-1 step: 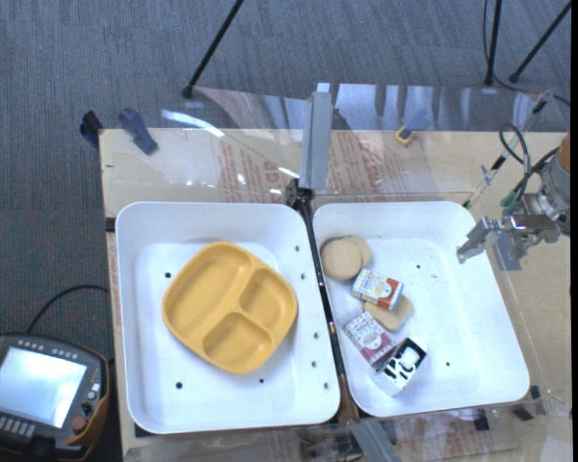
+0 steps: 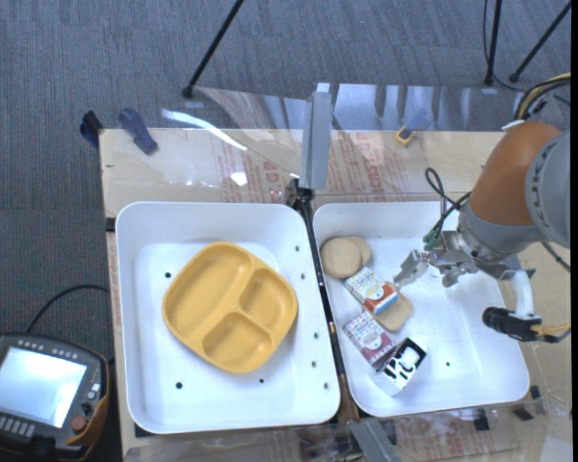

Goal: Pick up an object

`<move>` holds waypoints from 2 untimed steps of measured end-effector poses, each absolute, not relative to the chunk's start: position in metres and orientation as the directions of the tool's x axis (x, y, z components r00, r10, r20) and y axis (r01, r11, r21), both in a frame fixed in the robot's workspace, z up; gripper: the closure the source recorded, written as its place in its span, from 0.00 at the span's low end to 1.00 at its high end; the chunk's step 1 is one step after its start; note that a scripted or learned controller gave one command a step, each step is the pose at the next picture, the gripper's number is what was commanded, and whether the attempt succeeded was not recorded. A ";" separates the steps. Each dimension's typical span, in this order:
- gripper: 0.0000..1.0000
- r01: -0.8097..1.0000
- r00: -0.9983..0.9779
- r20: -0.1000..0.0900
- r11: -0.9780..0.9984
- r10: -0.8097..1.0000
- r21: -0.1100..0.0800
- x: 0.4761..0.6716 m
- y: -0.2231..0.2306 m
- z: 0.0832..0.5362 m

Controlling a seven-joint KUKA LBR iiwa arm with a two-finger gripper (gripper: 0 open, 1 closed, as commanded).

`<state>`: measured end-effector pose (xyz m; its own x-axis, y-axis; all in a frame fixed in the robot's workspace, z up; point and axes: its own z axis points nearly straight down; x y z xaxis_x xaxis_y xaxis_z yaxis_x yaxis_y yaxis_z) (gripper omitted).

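In the right bin (image 2: 482,354) lie two round tan cookies (image 2: 343,255), a small red-and-white carton (image 2: 372,291) on a tan piece, another red-and-white packet (image 2: 366,335), and a black-and-white box (image 2: 401,364). My gripper (image 2: 414,265) hangs over the middle of this bin, just right of the carton, its fingers slightly apart with nothing between them. In the left bin (image 2: 149,229) rests a yellow divided plate (image 2: 230,305).
A vertical grey divider post (image 2: 316,142) stands behind the seam between the bins. A handheld pendant (image 2: 39,388) lies on the floor at lower left. A black cable connector (image 2: 506,322) sticks out by the arm over the right bin's right side.
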<state>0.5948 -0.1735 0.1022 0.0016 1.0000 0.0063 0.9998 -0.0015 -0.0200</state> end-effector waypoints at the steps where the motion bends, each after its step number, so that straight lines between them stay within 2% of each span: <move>1: 0.00 0.993 0.117 0.001 -0.117 0.993 0.000 0.548 -0.127 0.089; 2: 0.00 0.994 0.112 0.003 -0.112 0.994 -0.002 0.480 -0.100 0.089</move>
<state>0.4805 -0.1000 0.0886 0.1118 0.9937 0.0033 0.9937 -0.1118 -0.0020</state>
